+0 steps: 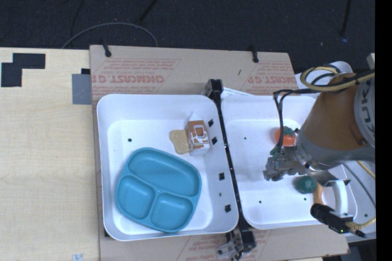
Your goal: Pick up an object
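Dark floor with loose cables up top, pale wooden bench [43,155] below, cardboard sheet [184,73] under two white bins side by side. Left bin [110,125] holds a blue divided plate [159,189], a small carton with orange print [197,137] standing near the centre divider, and a flat tan piece [179,141] just beside the carton, touching or nearly so. I'm reaching in from the right over the right bin [257,131]. My pincer [274,169] sits low in that bin, pointing left; can't tell from this angle how it's set or whether anything is in it, too dark and small. Near it: an orange thing [285,136] just above my wrist, partly hidden, a teal ball-like thing [305,184] just right of the pincer, and an orange-handled tool [320,193] touching or close beside the teal one. Nearest candidate is the teal thing. My guess: light, rounded, maybe rubbery, so likely to roll or squirt out if pinched off-centre; take it across its widest middle, straight down. The orange one looks small and smooth too, same risk. Carton in the other bin would be easier, flat stiff sides, light, but crushable, and it's well apart from me. No pick confirmed yet.
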### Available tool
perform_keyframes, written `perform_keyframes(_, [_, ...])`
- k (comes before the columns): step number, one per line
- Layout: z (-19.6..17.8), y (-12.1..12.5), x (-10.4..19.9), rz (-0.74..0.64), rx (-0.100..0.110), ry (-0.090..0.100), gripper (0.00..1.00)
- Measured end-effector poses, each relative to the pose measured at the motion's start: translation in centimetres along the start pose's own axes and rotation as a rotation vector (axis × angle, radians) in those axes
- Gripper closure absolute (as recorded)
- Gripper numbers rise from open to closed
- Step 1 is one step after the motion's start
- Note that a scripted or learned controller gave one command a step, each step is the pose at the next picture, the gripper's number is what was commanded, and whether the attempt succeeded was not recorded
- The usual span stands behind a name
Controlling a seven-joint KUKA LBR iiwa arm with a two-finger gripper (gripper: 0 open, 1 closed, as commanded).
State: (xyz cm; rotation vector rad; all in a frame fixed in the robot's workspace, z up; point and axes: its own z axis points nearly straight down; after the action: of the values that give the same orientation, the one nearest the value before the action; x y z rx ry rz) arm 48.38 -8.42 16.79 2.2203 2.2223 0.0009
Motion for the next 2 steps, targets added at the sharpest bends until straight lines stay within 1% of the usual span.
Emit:
perform_keyframes(1, [-6.0,0.6,0.4,-0.001,-0.002,0.0,1.0])
perform_keyframes(2, [-11.3,0.6,0.3,0.0,-0.002,-0.001,1.0])
